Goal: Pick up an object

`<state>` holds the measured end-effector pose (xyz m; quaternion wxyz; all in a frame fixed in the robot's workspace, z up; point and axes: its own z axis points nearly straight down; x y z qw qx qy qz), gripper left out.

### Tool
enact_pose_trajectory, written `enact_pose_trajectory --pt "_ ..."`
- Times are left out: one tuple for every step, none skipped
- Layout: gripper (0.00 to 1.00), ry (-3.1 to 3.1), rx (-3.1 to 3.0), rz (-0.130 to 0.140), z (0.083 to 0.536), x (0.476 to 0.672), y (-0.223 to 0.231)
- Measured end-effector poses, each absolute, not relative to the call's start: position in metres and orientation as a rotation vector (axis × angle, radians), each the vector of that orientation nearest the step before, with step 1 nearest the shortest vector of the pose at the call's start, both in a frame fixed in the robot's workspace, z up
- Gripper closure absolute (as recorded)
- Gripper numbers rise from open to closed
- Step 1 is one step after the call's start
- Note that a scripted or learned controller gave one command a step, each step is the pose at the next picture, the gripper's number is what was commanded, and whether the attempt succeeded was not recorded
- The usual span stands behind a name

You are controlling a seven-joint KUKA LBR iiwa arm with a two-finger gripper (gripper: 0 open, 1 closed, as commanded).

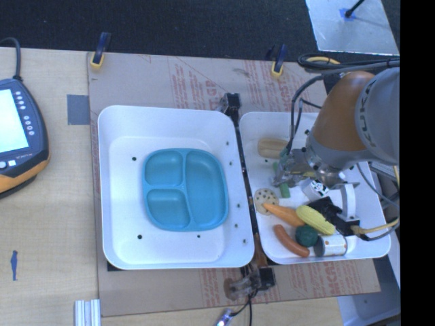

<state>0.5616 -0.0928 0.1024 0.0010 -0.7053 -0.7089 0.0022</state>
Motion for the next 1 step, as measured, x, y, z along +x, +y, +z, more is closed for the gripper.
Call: enact_pose_trajectory --pt "1.00 -2.225 -2.215 0.001 0.1924 0.5801 -0.0423"
